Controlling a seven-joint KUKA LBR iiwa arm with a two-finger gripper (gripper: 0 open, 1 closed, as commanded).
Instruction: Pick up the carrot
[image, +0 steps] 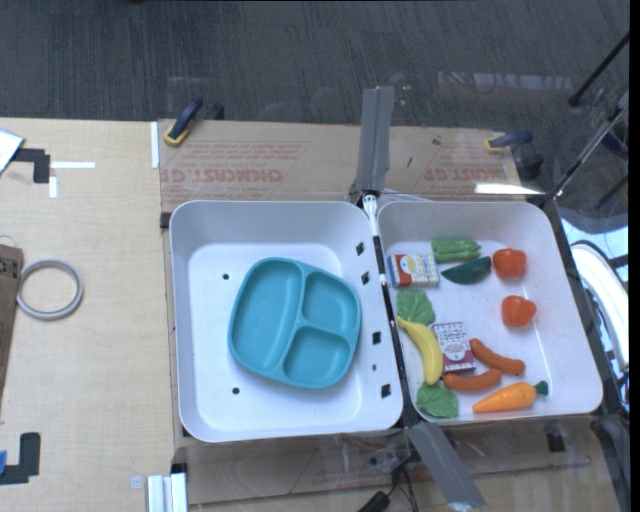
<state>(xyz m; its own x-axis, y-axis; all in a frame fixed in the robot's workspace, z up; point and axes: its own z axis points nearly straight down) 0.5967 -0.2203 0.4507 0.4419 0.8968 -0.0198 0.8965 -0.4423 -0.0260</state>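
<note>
Carrot (507, 397): we logged it nearest, front-right corner of right bin (575, 300), tip twd sausages (485, 366), reachable from above. Banana (424, 347), tomatoes (512, 287) farther back. Teal divided plate (295, 322) in left bin (190, 330). Gripper state: we couldn't tell.

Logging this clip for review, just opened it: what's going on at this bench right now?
Nothing is being handled yet. The carrot lies untouched near the front right corner of the right bin, beside two sausages, a banana and other toy food. The left bin holds a teal divided plate. A tape roll sits on the bench to the left. The pick has not started.
</note>
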